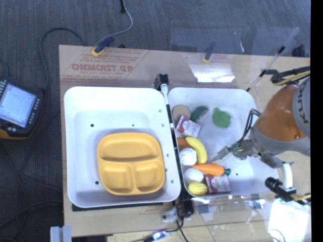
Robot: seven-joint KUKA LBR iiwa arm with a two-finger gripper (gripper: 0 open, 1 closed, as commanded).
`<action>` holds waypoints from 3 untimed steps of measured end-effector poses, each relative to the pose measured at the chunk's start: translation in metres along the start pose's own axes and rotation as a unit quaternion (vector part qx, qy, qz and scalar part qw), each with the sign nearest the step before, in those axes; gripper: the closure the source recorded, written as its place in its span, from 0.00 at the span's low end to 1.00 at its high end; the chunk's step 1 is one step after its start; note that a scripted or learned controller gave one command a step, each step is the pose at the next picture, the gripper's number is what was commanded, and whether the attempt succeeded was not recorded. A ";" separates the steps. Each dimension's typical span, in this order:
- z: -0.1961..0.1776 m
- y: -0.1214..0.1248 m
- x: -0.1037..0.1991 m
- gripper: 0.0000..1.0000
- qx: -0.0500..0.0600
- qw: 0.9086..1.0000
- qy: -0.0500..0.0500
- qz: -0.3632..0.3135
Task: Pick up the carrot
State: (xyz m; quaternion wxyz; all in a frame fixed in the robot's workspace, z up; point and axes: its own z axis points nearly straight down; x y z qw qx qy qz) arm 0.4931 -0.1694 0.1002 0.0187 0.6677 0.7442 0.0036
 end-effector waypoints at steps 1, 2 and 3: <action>0.008 0.000 0.040 0.00 0.005 0.991 0.000 0.132; 0.008 0.002 0.056 0.00 0.005 0.988 -0.001 0.154; 0.008 0.005 0.067 0.00 0.004 0.960 0.000 0.280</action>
